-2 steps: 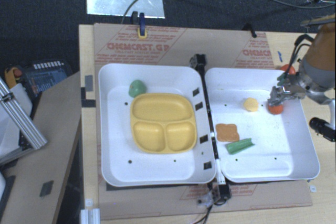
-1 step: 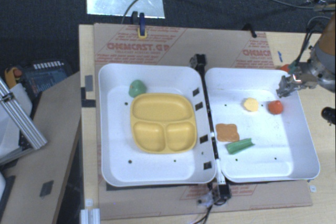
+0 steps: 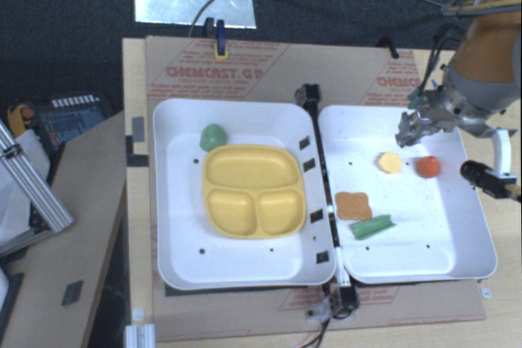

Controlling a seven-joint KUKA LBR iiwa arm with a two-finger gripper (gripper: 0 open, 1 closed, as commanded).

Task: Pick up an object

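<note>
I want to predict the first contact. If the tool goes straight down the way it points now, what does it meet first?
Probably the bare floor of the right bin. The tool sits just up-left of the yellow piece, which it might graze; depth is unclear.

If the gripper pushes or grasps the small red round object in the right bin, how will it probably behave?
The red round object looks ball-like, so it would probably roll on the smooth floor of the right bin if nudged. Being small and curved, it may slip from the gripper. It seems light, perhaps a toy.

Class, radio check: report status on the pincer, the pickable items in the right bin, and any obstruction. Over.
Pincer above right bin, nothing seen in it. Yellow piece nearest, just below; red piece beside it. Path looks clear. Over.
</note>
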